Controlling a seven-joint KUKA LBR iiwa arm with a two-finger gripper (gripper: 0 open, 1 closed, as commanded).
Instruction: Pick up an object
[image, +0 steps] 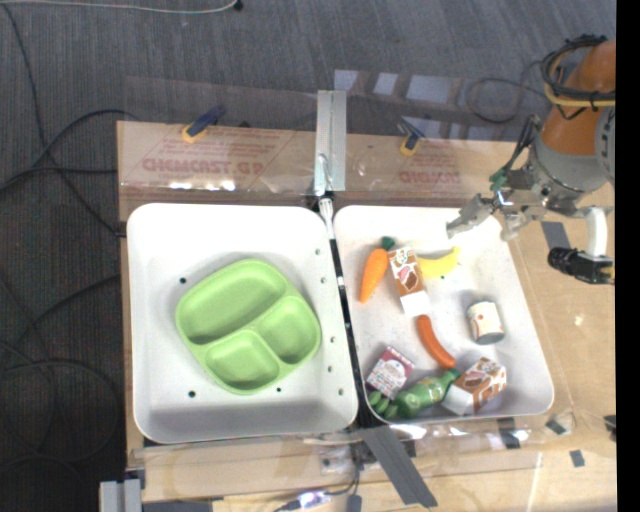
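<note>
Nothing is picked up yet: the gripper (483, 213) hangs at the upper right of the frame with its jaws wide and holding nothing, just above the banana (441, 264) and the other toys in the right bin (527, 300).

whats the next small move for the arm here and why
Probably lower and shift the gripper slightly left toward the banana. It sits open above the right bin's upper right corner with nothing between its fingers, and the banana is the nearest item, just below and to its left. The carton touches the banana's left end, so approaching from the right looks safer.
</note>
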